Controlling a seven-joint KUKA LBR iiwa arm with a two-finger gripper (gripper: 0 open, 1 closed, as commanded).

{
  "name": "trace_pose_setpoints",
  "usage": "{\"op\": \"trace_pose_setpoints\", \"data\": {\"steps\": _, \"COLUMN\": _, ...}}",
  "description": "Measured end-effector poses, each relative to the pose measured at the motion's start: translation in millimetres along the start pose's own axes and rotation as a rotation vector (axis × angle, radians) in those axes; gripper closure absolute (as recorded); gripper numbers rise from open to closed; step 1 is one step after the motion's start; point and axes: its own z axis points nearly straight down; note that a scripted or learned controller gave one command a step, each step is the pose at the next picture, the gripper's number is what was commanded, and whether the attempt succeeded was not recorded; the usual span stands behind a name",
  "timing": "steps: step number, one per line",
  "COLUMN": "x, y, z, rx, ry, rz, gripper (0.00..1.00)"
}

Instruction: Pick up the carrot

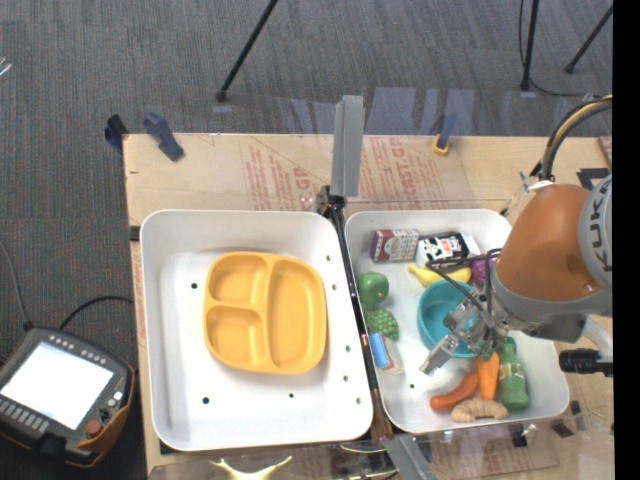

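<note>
The carrot (488,373), short and orange, lies in the right bin (400,408) near its front right, between a green bottle (515,383) and a curved red-orange pepper-like piece (452,396). My gripper (458,344) hangs over the front edge of a teal bowl (434,316), just up and left of the carrot. Its fingers (438,358) look open, with nothing between them. The carrot rests on the bin floor, apart from the gripper.
The right bin also holds two small cartons (395,245), a banana (438,276), a green apple (373,288), a knobbly green vegetable (381,322), a blue can (380,351) and a beige root (480,409). A yellow divided plate (266,311) lies in the left bin (170,268).
</note>
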Motion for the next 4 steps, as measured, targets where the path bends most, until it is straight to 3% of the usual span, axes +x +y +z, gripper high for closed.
{"op": "trace_pose_setpoints", "data": {"steps": 1, "x": 27, "y": -21, "z": -4, "rx": 0.001, "ry": 0.002, "rz": 0.345, "gripper": 0.00}}
{"op": "trace_pose_setpoints", "data": {"steps": 2, "x": 1, "y": -48, "z": -1, "rx": -0.001, "ry": 0.000, "rz": 0.586, "gripper": 0.00}}
{"op": "trace_pose_setpoints", "data": {"steps": 3, "x": 6, "y": -44, "z": 24, "rx": 0.002, "ry": 0.003, "rz": 0.598, "gripper": 0.00}}
{"op": "trace_pose_setpoints", "data": {"steps": 4, "x": -12, "y": -32, "z": 24, "rx": 0.001, "ry": 0.003, "rz": 0.622, "gripper": 0.00}}
